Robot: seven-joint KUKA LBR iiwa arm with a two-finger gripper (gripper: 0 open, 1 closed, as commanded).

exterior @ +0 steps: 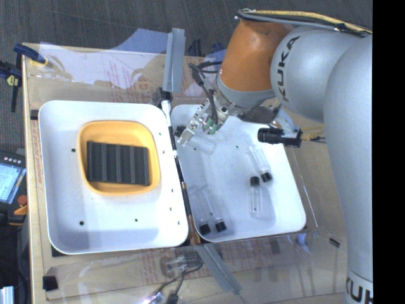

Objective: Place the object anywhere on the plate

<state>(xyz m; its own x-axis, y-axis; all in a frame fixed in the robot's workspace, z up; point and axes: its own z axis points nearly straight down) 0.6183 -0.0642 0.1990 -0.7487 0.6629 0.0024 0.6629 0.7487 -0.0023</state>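
A yellow plate [120, 133] with a dark ribbed insert [119, 163] lies in the left white bin [63, 220]. Several clear tubes with black caps lie in the right bin [288, 215]: two [258, 161] [255, 198] at the middle right and two [212, 215] by the front left corner. My gripper [192, 130] hangs low over the right bin's back left corner, beside the wall between the bins. A clear tube-like piece [204, 145] lies just under its tip; whether it is held is unclear.
The grey arm with its orange band [253, 52] covers the back right of the bench. A metal bar [173, 59] stands behind the bins. Cables and clamps [180, 265] lie along the front edge. A handheld device [9, 179] sits at the far left.
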